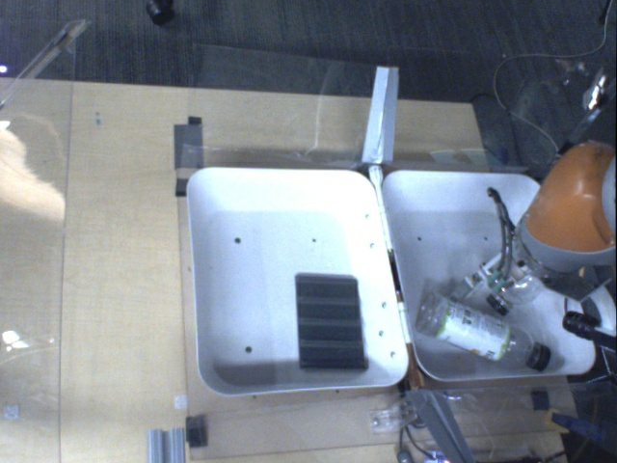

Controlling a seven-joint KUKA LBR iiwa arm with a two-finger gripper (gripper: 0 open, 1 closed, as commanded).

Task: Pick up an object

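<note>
Right bin [434, 201]: clear plastic bottle [474, 328] on its side along the near edge, dark cap toward the near right corner. Gripper [494, 285] low over the bin, just beside the bottle's upper side; contact unclear, jaw state cannot be told. Left bin [222, 220]: black ribbed block [330, 322] near the near edge.
</note>
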